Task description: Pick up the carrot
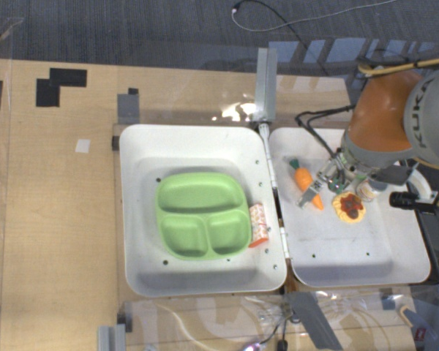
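Observation:
The carrot (304, 179) is a small orange toy with a green top. It lies in the upper left part of the right bin (358, 258), pointing down and to the right. My gripper (314, 192) reaches in from the right and sits low, right over the carrot's lower half. Part of the gripper crosses the carrot, and an orange tip shows below it. The carrot seems to rest on the bin floor.
A round pizza-like toy (349, 208) and a small pale object (366, 191) lie just right of the gripper. The left bin (139, 262) holds a green divided plate (203, 214) with a red and white packet (257, 224) at its right edge.

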Controlling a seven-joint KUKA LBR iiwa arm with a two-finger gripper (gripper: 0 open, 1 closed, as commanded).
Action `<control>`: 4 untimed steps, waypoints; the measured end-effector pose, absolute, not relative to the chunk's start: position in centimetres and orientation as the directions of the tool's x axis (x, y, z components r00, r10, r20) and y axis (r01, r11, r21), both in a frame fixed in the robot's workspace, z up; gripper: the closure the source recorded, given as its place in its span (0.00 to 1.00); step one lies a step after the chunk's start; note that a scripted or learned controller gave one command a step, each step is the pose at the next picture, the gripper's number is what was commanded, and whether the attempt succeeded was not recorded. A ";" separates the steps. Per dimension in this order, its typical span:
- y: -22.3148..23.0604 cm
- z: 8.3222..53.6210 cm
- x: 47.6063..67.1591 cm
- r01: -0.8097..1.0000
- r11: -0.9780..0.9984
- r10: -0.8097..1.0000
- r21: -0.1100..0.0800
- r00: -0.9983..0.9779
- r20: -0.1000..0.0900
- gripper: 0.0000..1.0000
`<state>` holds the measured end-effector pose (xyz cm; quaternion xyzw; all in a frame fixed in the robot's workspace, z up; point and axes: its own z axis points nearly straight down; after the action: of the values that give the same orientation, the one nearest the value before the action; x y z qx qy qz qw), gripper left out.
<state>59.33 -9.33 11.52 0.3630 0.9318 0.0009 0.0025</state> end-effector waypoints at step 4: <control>-9.7 22.1 63.1 0.446 0.895 0.446 0.005 -0.895 -0.011 0.00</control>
<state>63.09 -9.73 22.14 0.2292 0.9734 0.0009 0.0060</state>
